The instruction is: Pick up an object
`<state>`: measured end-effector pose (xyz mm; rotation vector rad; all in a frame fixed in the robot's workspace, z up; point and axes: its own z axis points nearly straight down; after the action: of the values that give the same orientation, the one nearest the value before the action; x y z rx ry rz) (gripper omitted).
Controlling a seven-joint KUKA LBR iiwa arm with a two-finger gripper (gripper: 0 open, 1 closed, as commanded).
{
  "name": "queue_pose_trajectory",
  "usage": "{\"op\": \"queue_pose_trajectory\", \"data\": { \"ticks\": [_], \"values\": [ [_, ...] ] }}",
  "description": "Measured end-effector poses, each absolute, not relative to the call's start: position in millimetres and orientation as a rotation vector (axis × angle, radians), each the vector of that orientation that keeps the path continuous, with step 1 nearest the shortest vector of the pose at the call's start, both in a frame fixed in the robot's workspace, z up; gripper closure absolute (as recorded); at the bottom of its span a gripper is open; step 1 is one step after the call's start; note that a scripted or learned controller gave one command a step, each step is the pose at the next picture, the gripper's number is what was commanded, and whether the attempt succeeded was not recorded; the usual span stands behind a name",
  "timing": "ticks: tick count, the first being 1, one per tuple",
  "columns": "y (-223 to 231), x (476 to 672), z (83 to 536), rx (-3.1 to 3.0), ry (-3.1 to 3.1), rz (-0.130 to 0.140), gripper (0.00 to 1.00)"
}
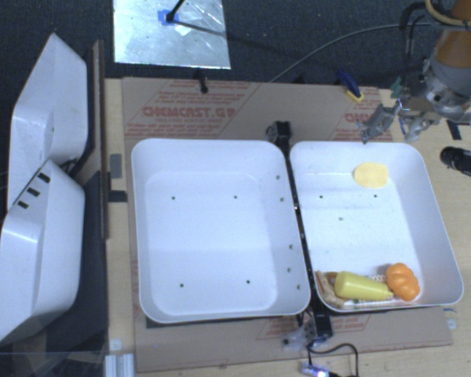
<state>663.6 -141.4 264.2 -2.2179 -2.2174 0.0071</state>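
hovering above the far rim of the right bin (436,210), the gripper (392,126) hangs with its two fingers spread apart and nothing between them. the nearest thing to pick is the flat yellow disc (371,175), which lies on the bin floor near the far wall, just below and slightly left of the gripper in the camera view. it is round, so it has no long axis to line up with; any approach angle would serve, though its flatness may give the fingers little to bite on. the other candidates sit together in the near right corner of the same bin, well apart from the gripper: a yellow cone-like piece (361,286) lying with its long axis left to right, and a small orange pumpkin (403,280) touching its right end. the left bin (145,210) lies further off. i'd judge the next move to be a short drop toward the disc.
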Motion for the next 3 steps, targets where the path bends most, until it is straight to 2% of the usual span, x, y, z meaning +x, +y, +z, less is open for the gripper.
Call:
{"op": "queue_pose_trajectory", "data": {
  "ticks": [1, 2, 3],
  "values": [
    [-141, 664.8, 269, -2.221, -2.223, -0.001, 0.00],
    [-136, 666.9, 208, -2.218, -2.221, 0.003, 0.00],
    [-145, 661.0, 154, -2.220, -2.219, 0.003, 0.00]
  ]
}}
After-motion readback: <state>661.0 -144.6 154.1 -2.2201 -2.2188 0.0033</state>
